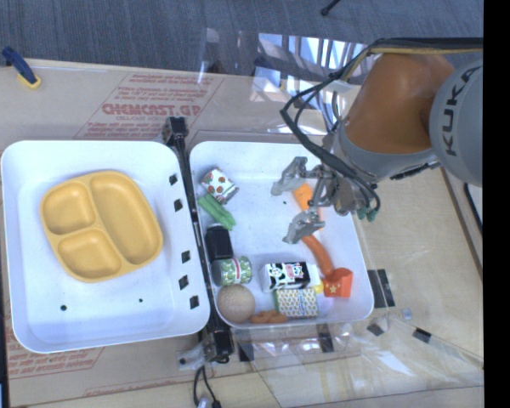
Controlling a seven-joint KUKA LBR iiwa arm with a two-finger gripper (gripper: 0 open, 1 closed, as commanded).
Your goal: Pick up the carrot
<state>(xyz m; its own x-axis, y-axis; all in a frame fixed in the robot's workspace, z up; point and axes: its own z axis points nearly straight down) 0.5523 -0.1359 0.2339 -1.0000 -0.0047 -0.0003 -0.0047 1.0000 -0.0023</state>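
The carrot (318, 252) is a long orange piece lying slantwise in the right bin (255, 161), near its right wall. Its upper end runs under my gripper (296, 202). The gripper hovers over the middle right of that bin and is open. One finger (287, 179) stands above the carrot's upper end and the other finger (304, 225) just below it. The wrist hides part of the carrot's top. The fingers are spread wide, with no grip showing.
The right bin also holds a spotted can (218, 185), a green piece (217, 212), a black item (218, 243), a green-white can (234, 270), a cow-patterned box (286, 273), a beige ball (235, 302) and a red-orange block (338, 284). A yellow divided plate (102, 225) lies in the left bin (17, 228).
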